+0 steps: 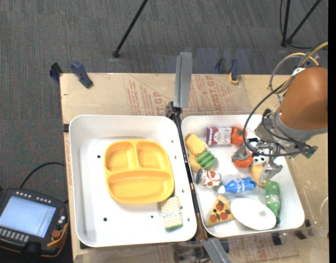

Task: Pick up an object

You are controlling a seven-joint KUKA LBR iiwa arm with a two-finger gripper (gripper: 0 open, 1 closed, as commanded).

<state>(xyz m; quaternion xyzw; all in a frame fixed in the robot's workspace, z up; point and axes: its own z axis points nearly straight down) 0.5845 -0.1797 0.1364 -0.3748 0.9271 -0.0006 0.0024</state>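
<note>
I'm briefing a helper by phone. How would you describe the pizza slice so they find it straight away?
Look in the right bin, along its near edge. The pizza slice lies in the near left corner, just left of the white plate and below the blue bottle. It is the one flat orange triangle with dark red spots.

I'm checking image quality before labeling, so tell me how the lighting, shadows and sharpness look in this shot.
Camera view: even, soft overhead light, faint shadows inside the left bin; mild glare on the white plate; the yellow tray is sharp; small toys near the gripper look slightly soft, its fingers hard to resolve.
</note>
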